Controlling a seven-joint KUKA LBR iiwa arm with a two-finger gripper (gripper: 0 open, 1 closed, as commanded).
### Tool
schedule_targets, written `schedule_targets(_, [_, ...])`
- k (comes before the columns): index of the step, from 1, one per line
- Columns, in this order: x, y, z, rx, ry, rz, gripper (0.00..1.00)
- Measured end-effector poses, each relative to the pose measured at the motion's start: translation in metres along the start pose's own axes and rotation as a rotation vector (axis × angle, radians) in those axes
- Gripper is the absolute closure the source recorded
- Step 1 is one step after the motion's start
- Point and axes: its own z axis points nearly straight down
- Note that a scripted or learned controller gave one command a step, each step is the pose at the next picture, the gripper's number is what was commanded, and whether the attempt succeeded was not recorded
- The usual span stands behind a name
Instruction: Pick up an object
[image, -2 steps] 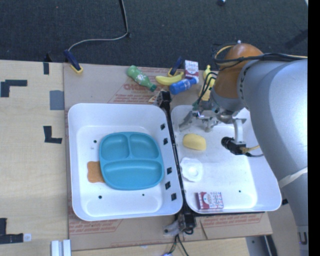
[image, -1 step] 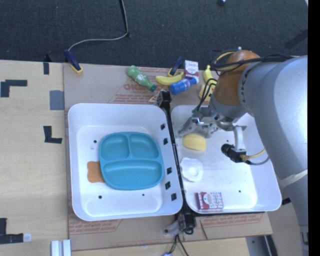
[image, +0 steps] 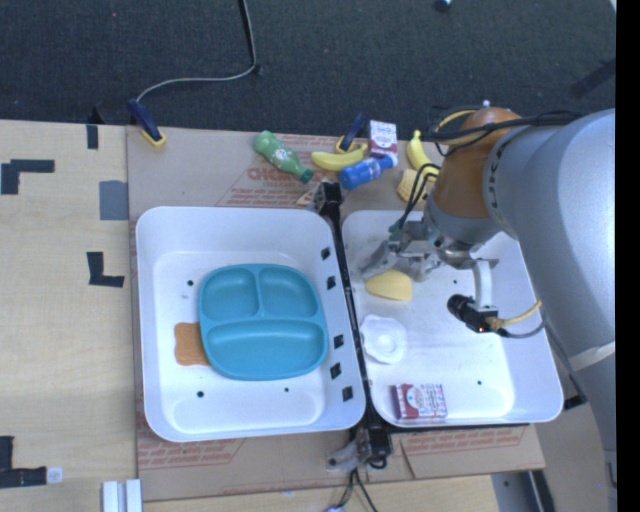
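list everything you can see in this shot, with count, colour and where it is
bins: 2, white, side by side on the bench
divided plate: 1, blue, middle of the left bin
flat piece: 1, orange-tan, left bin, tucked under the plate's left edge
yellow lump: 1, yellow, right bin, just below the hand
white piece: 1, white, right bin near the divider
small box: 1, red and white, right bin's near edge
green bottle: 1, green, on the cardboard behind the bins
banana: 1, yellow, behind the bins
blue bottle: 1, blue, beside the banana
clamp: 1, blue and yellow, far left of the cardboard
arm: 1, grey with orange band, from the right
hand: 1, metal, over the right bin
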Motion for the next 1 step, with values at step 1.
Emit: schedule_targets(1, [0.0065,0.0319,0.0010,0.001,0.001,0.000,0.00])
